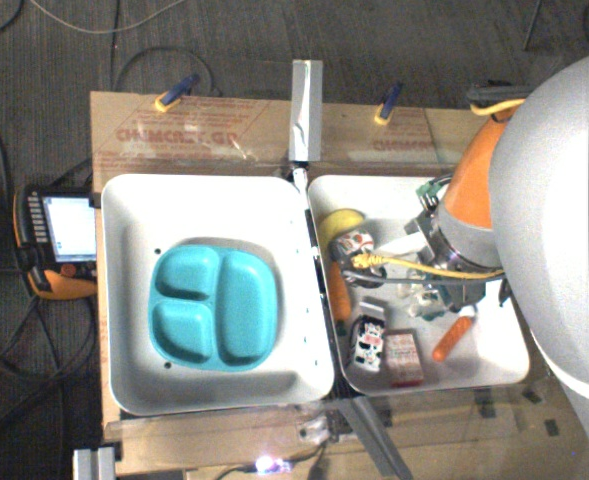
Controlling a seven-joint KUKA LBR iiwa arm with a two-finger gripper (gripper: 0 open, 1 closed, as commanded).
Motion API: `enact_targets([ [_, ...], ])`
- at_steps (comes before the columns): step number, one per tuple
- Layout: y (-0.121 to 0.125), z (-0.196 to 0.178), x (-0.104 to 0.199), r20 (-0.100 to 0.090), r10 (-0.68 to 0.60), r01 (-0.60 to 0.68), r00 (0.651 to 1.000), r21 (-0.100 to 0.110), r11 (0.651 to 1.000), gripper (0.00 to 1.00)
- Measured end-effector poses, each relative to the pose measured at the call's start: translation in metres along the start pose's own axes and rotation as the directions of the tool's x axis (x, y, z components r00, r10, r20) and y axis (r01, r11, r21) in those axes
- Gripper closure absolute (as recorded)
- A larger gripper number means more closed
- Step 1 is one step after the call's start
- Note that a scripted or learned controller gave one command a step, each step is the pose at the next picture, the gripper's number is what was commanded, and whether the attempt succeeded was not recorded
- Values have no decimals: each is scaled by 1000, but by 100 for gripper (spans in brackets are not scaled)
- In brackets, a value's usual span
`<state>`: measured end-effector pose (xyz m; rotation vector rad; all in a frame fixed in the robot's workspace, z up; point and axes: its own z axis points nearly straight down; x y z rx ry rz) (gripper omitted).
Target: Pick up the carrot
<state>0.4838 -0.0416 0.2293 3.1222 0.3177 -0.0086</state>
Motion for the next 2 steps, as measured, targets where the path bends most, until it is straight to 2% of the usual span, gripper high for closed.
enact_targets([
  [1,-67,23,13,1,-481,481,877,4,877,100],
  [2,-79,14,15,1,-317,317,948,2,948,100],
])
